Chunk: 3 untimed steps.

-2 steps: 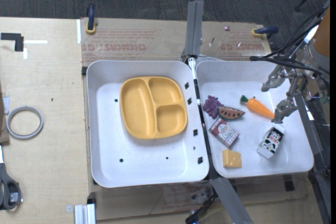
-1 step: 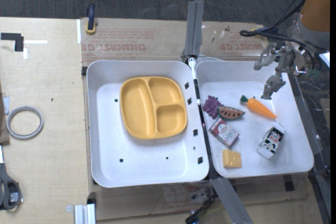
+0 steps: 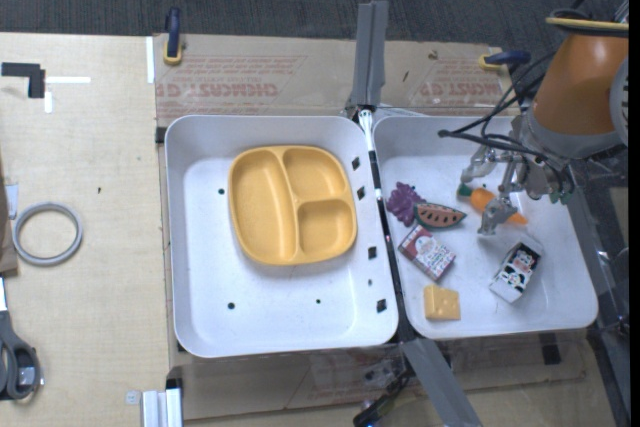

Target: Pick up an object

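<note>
My gripper (image 3: 484, 199) hangs low over the back of the right bin (image 3: 560, 315), open, with its fingers apart around a small orange toy (image 3: 488, 199). Whether the fingers touch the toy I cannot tell. To its left lie a purple grape bunch (image 3: 403, 202) and a watermelon slice (image 3: 440, 215). A red and white box (image 3: 427, 253) sits nearer the front, with a yellow cheese wedge (image 3: 441, 303) in front of it. A cow-patterned milk carton (image 3: 515, 272) lies just in front of the gripper.
The left bin (image 3: 200, 315) holds a yellow divided plate (image 3: 292, 205). A grey divider (image 3: 370, 55) rises between the bins at the back. A tape ring (image 3: 44, 233) lies on the bench at far left. Cables trail behind the arm's wrist (image 3: 585, 85).
</note>
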Tool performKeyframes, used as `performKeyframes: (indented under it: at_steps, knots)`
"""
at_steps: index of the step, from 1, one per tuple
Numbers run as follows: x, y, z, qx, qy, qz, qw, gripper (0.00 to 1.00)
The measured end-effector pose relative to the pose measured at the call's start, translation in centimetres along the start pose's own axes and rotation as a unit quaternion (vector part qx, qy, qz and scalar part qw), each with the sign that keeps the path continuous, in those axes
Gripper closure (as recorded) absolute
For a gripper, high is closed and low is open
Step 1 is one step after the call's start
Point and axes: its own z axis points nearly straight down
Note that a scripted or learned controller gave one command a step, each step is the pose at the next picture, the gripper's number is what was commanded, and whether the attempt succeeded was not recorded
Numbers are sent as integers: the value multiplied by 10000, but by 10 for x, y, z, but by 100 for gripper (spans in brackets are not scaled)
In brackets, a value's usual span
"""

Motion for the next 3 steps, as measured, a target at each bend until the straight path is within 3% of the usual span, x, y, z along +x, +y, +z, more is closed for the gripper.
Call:
performKeyframes:
  at_steps: [1, 2, 3]
  knots:
    - [-2, 2, -11, 8, -27, -25, 10000, 100]
    - [-4, 52, -115, -7, -3, -203, 9998, 100]
    - [-23, 81, -167, 2, 8, 1953, 9808, 100]
